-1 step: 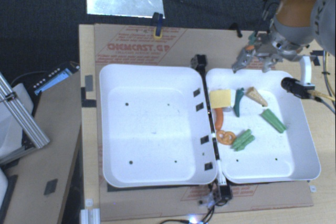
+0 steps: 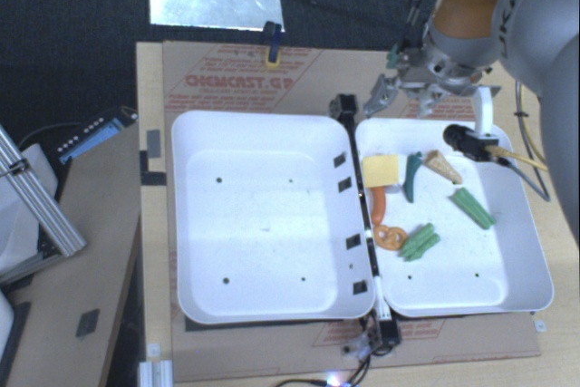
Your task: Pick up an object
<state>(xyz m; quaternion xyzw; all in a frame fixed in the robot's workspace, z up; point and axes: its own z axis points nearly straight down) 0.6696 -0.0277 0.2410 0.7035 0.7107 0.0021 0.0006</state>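
In the camera view, the gripper (image 2: 403,95) hangs above the far rim of the right bin (image 2: 521,231), at about one o'clock from the frame's middle; its fingers look spread, with nothing between them. The objects lie in that bin: a yellow block (image 2: 381,169), a teal piece (image 2: 411,174), a tan wedge (image 2: 444,165), green pieces (image 2: 472,207) and an orange ring (image 2: 391,237). To do this well, I would drop squarely over the yellow block, which has some free space around it, and straddle it before closing.

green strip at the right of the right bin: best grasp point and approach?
Grip the green strip across its narrow width at mid-length, probably from straight above. It lies flat, slanted, apart from the other pieces, so fingers closing across the long axis should have room on both sides.
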